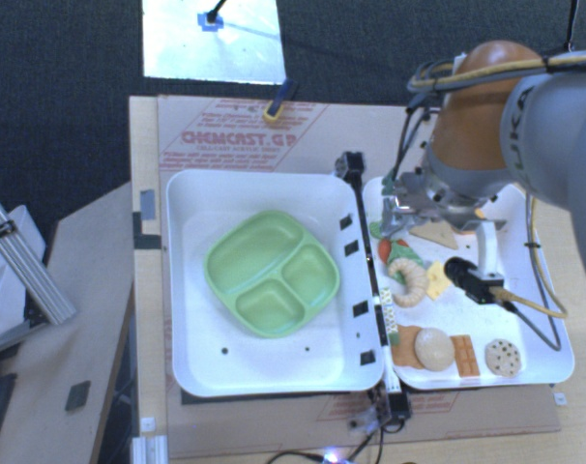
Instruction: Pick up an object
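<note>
Nothing is lifted yet, as far as the camera view shows. The gripper sits low over the far-left part of the right bin, under the grey arm and its orange band. Whether it is released or clenched cannot be told, since the wrist body and cables hide its working end.

The toy food lies toward the near side of the gripper. Closest, just beside it, is a red and green piece, and a tan wedge lies just to the gripper's right. A little nearer the camera sits a shrimp touching a yellow piece. Well beyond those, at the bin's near edge, lie a round bun, an orange strip and a cookie. To the gripper's left, the left bin holds a green tray.

By the look of it the task is in its reach stage: closing on one item and raising it both remain. The crowding near the gripper could spoil a clean grasp.
</note>
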`<state>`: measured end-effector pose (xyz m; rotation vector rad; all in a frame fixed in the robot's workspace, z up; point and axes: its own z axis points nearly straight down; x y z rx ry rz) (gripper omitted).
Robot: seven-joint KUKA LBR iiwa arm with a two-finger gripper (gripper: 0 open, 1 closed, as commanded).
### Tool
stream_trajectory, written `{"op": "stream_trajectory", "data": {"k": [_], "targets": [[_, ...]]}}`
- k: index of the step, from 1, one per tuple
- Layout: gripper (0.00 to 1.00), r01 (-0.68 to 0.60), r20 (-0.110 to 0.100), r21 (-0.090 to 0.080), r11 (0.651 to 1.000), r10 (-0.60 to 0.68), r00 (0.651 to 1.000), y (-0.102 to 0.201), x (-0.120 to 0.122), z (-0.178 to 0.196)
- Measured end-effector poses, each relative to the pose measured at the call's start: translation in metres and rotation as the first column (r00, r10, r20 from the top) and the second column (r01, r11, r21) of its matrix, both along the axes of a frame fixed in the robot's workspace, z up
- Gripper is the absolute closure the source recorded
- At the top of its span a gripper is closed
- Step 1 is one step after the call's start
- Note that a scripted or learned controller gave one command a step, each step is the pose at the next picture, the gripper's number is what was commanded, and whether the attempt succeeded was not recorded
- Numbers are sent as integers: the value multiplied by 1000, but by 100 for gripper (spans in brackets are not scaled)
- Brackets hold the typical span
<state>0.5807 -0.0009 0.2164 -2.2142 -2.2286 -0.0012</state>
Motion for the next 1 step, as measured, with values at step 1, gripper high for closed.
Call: {"op": "stream_trajectory", "data": {"k": [1], "targets": [[100,1,2,0,1000,-1,1000,-1,1,17]]}}
